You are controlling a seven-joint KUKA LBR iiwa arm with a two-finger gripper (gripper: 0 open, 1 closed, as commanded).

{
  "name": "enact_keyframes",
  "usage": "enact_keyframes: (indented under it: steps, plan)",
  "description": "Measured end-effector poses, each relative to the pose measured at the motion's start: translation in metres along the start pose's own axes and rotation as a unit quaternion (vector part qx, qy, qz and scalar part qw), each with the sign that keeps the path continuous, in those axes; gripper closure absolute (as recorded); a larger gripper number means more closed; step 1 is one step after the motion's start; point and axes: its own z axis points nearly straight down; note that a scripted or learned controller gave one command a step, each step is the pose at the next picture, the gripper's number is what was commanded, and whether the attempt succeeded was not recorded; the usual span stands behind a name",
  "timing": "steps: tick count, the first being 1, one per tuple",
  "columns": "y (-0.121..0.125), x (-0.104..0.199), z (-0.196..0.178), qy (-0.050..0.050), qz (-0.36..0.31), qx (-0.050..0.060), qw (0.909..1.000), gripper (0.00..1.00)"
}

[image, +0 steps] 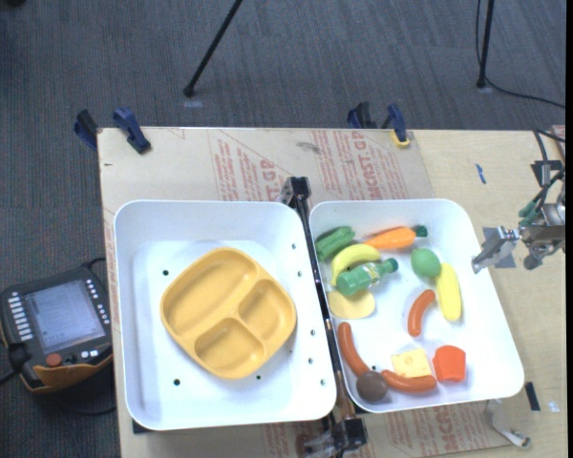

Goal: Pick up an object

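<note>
**Camera view: nothing picked yet, gripper off to the side of the toy bin**

Camera view has the gripper hanging at the outer edge of the right bin, and from where I stand nothing sits between its prongs. Whether it is spread or pressed together I cannot tell; it is too small and blurred.

Every toy lies untouched in the bin, all to the left of the gripper. Nearest is the lemon-yellow banana, then the green lime and a red sausage beyond it. The bottle and carrot are further off. The orange pepper and cheese lie near the bin's bottom edge.

The left bin bears a yellow tray, well apart from the gripper.

So I judge the task barely begun: the reach in, the descent, the close and the lift are all left.
</note>
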Motion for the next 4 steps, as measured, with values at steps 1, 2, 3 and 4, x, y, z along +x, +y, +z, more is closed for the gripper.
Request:
enact_keyframes:
  steps: [1,2,3,4]
  plan:
    - [0.020,0.026,0.101,0.001,0.098,0.002,0.9951,0.00]
    - [0.024,0.042,0.196,0.001,-0.037,0.002,0.9993,0.00]
    - [0.024,0.042,0.189,0.002,-0.036,0.004,0.9994,1.00]
    - [0.077,0.090,0.084,0.000,0.170,0.001,0.9854,1.00]
